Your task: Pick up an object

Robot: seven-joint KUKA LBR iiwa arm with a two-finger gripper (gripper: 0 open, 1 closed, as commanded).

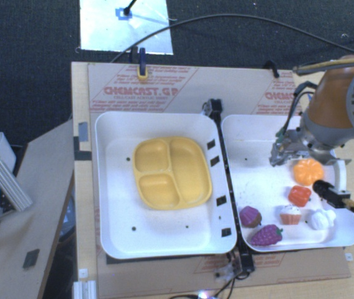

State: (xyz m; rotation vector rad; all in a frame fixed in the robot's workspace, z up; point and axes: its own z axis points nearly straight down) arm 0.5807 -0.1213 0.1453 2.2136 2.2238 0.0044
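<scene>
Overhead, the arm [339,98] bends down from three o'clock, gripper [282,154] low at the orange ball's [307,170] nine o'clock; its opening is unclear.

One fixed overhead view, slanting down on both bins [164,124].

My arm [351,101] is a thick rounded body, grey at the outer shell, with a broad orange band just above the wrist. Below the band the wrist narrows into a grey collar. My end effector [282,153] is a small cluster of dull metal parts. Thin dark cables loop along the band's nine o'clock side down toward it.
</scene>
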